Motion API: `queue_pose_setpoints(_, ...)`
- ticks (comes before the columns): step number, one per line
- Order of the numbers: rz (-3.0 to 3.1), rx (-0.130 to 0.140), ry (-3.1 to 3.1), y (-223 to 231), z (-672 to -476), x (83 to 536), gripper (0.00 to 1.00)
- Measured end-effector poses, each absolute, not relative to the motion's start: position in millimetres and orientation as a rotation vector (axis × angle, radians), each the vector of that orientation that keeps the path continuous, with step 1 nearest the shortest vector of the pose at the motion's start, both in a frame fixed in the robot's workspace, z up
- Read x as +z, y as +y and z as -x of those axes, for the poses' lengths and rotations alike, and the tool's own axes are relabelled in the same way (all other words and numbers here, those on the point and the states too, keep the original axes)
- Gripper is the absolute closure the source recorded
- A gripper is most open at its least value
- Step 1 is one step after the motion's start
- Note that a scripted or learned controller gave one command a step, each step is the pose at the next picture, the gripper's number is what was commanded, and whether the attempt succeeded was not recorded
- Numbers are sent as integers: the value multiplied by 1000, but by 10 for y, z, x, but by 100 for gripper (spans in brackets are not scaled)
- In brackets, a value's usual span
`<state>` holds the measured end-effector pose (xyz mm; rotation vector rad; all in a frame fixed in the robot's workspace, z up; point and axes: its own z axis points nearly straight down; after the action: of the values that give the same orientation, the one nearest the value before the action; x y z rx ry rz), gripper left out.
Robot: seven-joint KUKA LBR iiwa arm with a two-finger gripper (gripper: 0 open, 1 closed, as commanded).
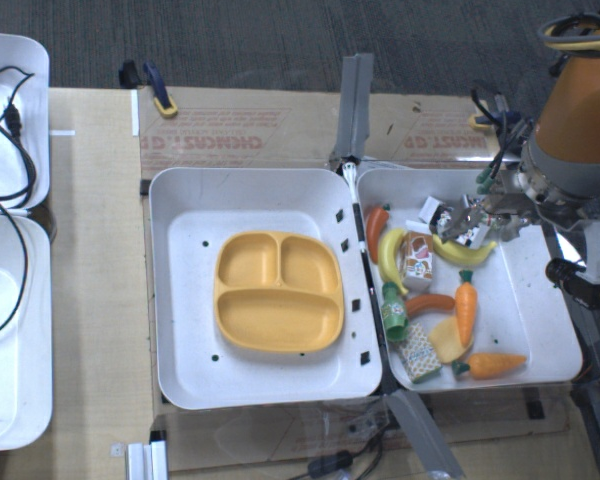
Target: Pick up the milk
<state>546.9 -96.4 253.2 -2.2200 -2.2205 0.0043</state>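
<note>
The milk [416, 259] is a small brown and white carton standing near the middle left of the right bin [540, 298]. It has a yellow-green banana [388, 256] on its left and a second banana [467, 253] on its right. My gripper [472, 222] hangs low over the back of the right bin, just above that second banana's upper end. It is to the right of the milk and a little behind it, apart from the carton. Nothing shows as held.
The right bin also holds two carrots [465, 309] [496, 365], a sausage [430, 305], a green bottle [394, 314], a patterned box [418, 354], a cheese wedge [447, 340] and a red-orange piece [377, 225]. A yellow divided plate [278, 291] lies in the left bin [175, 268].
</note>
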Motion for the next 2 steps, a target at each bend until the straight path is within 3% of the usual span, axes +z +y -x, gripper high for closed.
queue_pose_setpoints(1, 2226, 5, -2214, -363, -5362, 2001, 0)
queue_pose_setpoints(2, 2200, 4, -2241, -608, -5568, 1903, 0)
